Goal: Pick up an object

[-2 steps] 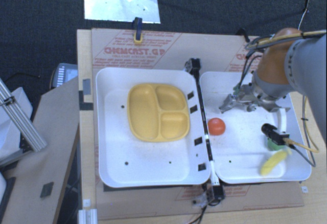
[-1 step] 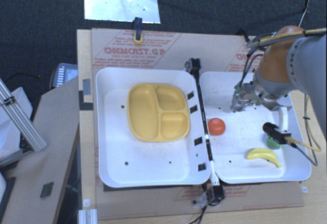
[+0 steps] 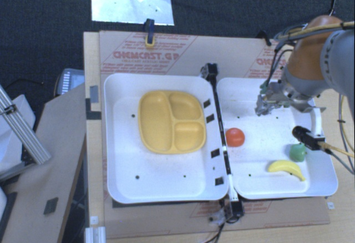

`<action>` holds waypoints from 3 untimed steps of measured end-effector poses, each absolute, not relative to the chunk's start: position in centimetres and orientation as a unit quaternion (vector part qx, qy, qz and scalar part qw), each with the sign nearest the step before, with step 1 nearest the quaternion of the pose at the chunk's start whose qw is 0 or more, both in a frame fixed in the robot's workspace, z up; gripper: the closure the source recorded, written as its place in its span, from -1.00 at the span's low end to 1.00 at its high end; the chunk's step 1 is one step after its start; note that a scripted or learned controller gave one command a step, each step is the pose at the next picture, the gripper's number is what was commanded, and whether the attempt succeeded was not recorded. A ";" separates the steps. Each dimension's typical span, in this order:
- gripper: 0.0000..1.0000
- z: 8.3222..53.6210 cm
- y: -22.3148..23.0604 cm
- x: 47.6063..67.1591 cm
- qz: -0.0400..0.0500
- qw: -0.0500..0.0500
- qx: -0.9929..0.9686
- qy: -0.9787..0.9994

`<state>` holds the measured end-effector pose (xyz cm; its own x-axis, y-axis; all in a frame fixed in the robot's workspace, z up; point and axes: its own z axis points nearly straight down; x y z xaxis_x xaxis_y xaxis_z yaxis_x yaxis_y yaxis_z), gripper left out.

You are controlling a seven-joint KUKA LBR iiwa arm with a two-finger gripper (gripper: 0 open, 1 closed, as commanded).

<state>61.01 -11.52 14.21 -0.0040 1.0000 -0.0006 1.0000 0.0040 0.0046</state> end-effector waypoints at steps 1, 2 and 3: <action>1.00 18.8 -10.8 61.3 0.001 0.002 0.705 0.709; 1.00 24.2 -10.8 61.4 0.002 0.003 0.705 0.709; 1.00 23.4 -6.2 61.4 0.001 0.000 0.704 0.710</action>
